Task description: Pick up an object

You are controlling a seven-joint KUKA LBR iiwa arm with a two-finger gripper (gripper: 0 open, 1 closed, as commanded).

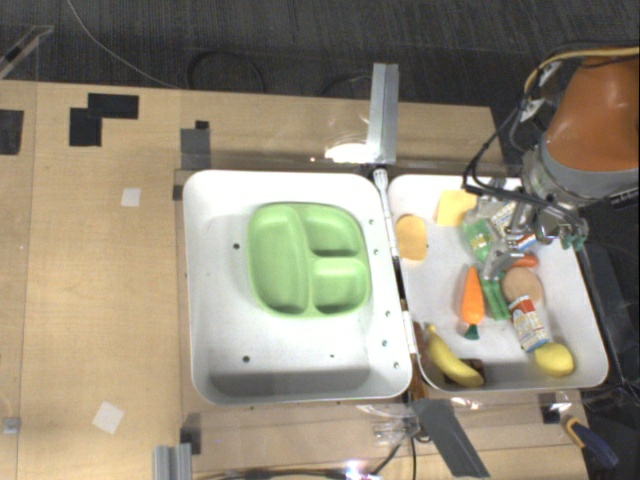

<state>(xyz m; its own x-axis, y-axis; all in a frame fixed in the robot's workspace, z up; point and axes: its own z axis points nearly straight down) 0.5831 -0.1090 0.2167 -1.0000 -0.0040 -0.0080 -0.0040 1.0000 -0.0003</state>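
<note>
No lettering on anything here is sharp enough for me to read. The small bottle (pixel 527 324) in the right bin (pixel 598 353) carries a white label with red and darker marks, but the print is a blur. The worktop (pixel 90 298) is pale wood with a few black squares at the upper left of the frame and two small pale patches further down its left side.

My tool (pixel 508 240) hangs over the upper right part of the right bin, below the orange band of my arm (pixel 590 118), which enters from the upper right of the frame. It sits low among the objects, over a green item (pixel 478 236) and close above an orange carrot (pixel 471 298). Whether my fingers are spread or closed I cannot tell; the metal parts and cables blend together there.

The things I could take all lie in the right bin. A yellow block (pixel 453 208) sits near the bin's top edge, with a rounded orange-tan piece (pixel 411 236) to its left by the dividing wall. The carrot stands lengthwise in the middle, green tip pointing down. Beside it to the right is a brownish round object (pixel 522 286), touching the bottle. A lemon (pixel 554 359) rests at the lower right, a banana (pixel 450 361) at the lower left corner.

The left bin (pixel 215 348) holds a light green tray (pixel 305 258) with three compartments, lying flat near its centre.
</note>
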